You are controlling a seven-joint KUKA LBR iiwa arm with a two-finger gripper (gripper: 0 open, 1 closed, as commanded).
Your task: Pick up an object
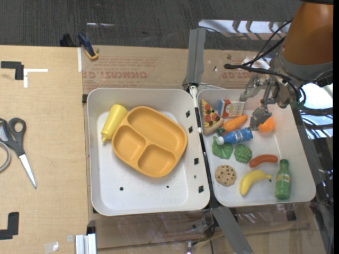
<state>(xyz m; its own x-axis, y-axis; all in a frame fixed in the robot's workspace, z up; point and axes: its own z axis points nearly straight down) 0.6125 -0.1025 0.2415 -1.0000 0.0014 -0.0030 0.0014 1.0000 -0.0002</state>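
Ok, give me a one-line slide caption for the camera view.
Gripper hovers over the toy-food-filled right white bin near the small orange toy; left white bin holds a yellow divided tray.

Orange three-section plastic plate (149, 141) and yellow squeeze bottle (113, 121) on white, then a green glass-look bottle (283, 179), yellow banana (253, 181), chip-speckled tan cookie (225, 175).

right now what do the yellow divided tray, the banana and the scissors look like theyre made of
Divided tray: probably moulded plastic, smooth with a soft sheen and rounded compartment walls.
Banana: likely plastic toy food, uniformly yellow and glossy.
Scissors: seemingly metal blades, grey and reflective; the handle loops look like grey plastic, though that is less certain.
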